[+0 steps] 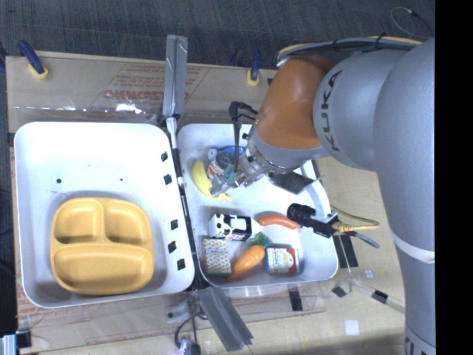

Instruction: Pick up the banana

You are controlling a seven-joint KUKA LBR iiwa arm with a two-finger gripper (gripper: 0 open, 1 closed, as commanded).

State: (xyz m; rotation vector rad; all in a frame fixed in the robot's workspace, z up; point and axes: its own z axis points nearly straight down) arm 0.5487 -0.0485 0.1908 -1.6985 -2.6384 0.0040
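Note:
The yellow banana lies in the right bin, near its left wall, partly covered by the gripper. My gripper hangs low over the banana's right side, its metal tip touching or just above the fruit. The grey arm with its orange band comes in from the right and hides the bin's upper right part.
In the right bin lie a black-and-white toy, a red sausage-like piece, a carrot, a small can and a patterned packet. The left bin holds a yellow divided tray.

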